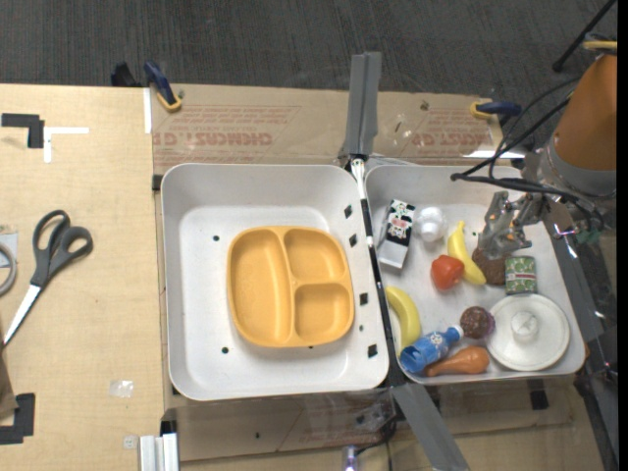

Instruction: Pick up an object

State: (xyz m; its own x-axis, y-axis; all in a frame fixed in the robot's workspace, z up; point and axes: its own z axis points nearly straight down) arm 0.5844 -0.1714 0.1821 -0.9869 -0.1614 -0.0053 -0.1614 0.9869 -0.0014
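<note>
Camera view: my gripper (498,232) hangs low in the right bin (451,175), finger state unreadable, crowded by a brown lump (490,266), green can (521,274), banana (463,251) and tomato (446,271), while the yellow tray (290,287) sits apart in the left bin (186,292).

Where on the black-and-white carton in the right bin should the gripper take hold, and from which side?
The carton lies flat near the right bin's left wall, its long axis running toward the camera. Probably best to come straight down from above and close across its narrow width at mid-length. The small white ball sits close on its right, so finger clearance there looks tight.
</note>
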